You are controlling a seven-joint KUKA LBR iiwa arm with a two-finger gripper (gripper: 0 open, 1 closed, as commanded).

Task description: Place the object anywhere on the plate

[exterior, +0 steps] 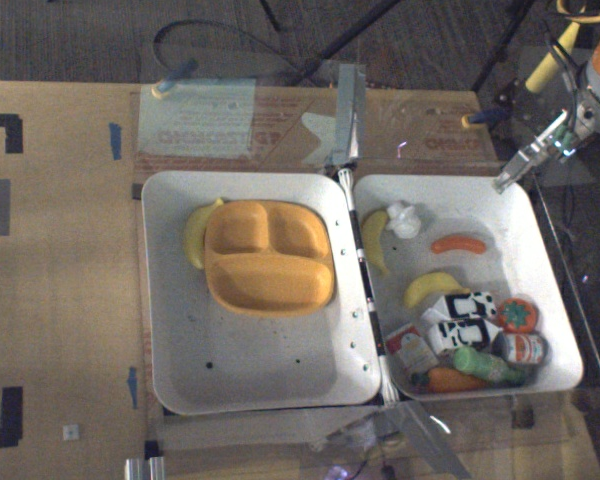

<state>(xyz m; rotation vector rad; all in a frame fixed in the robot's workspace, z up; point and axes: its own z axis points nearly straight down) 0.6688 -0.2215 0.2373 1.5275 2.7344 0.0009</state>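
Gripper (528, 158) sits over the right bin's (550, 268) far corner (can't tell its jaws). Orange plate (270, 258) is in the left bin (170, 298), half covering a banana (194, 236); right bin's crowded with toys.

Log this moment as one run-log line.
gripper: above right bin far corner | plate: left bin, holding nothing | banana: right bin

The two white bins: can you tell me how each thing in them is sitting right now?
Orange plate: flat in the left bin, nothing on it.
Yellow thing: partly tucked under the plate's left edge.
Banana: lying by the right bin's left wall.
Second banana: lying mid-bin.
Sausage: lying flat, alone.
Milk carton: on its side.
Can: on its side.
Gripper: above the right bin's far corner, holding nothing visible.
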